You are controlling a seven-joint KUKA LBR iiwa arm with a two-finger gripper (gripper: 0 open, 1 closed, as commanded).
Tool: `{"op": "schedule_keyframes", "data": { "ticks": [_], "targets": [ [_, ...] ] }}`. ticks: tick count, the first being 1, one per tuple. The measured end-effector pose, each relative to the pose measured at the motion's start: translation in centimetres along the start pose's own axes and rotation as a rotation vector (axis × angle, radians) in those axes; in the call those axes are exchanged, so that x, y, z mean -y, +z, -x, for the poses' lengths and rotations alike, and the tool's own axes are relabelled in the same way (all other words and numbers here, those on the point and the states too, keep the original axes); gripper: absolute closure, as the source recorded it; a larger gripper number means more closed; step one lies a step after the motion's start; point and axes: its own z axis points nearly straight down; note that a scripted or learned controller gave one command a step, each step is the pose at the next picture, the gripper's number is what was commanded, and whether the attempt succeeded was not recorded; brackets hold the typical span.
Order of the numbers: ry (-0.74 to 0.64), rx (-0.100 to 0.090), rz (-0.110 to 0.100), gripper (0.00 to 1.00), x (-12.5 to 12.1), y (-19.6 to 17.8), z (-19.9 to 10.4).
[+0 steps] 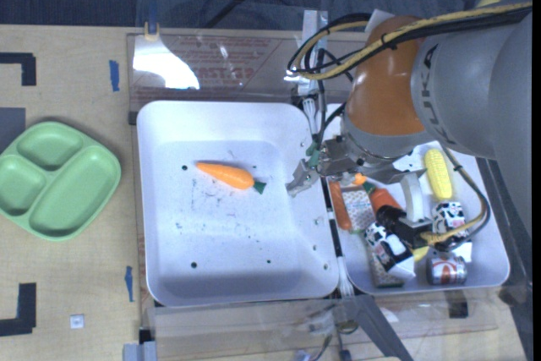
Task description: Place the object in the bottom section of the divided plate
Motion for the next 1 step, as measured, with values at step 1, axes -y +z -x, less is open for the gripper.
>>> {"op": "schedule_keyframes", "data": {
  "ticks": [1],
  "targets": [
    [-0.001,0.0,0.001,1.0,-0.06,-0.97,0.0]
  ]
}}
